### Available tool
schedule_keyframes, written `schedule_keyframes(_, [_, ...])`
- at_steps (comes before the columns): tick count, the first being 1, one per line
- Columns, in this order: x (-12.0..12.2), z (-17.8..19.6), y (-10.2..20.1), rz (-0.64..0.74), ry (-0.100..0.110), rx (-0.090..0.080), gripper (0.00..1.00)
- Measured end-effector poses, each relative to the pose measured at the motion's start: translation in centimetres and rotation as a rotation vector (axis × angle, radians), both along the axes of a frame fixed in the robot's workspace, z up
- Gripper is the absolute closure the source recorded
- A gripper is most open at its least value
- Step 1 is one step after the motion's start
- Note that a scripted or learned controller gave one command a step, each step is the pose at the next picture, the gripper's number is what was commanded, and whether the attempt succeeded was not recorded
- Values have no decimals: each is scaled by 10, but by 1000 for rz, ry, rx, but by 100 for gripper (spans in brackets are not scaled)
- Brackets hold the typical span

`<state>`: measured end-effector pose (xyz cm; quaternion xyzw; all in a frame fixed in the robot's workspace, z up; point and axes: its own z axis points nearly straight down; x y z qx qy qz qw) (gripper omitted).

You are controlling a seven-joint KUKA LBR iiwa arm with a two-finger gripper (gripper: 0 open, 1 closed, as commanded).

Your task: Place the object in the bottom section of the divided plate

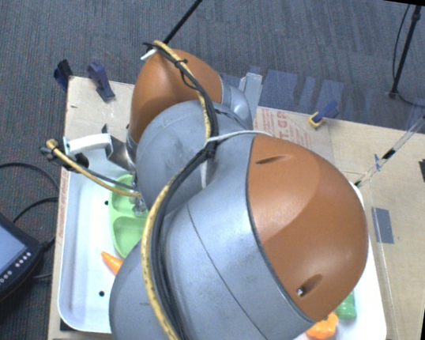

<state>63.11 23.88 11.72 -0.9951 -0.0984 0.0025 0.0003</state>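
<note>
Your end effector sits hidden under the arm [264, 245], somewhere over the left bin [77, 264]. The green divided plate [125, 227] lies in that bin just beside the arm, and an orange object [111, 262] rests on the bin floor at its lower edge, apparently outside the plate, so placing looks still undone.

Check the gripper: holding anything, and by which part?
Cannot tell. The arm blocks the view of where it reaches over the left bin. A green plate and an orange piece lie there beside it, with no hold visible.
</note>
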Motion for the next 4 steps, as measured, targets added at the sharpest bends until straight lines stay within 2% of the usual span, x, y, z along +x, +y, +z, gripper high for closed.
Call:
schedule_keyframes(1, [-5, 183, -65, -4, -2, -2, 100])
schedule_keyframes(2, [7, 58, -9, 0, 2, -3, 100])
schedule_keyframes(3, [-6, 11, 1, -3, 2, -3, 100])
schedule_keyframes(4, [7, 180, -2, 2, -3, -2, 100])
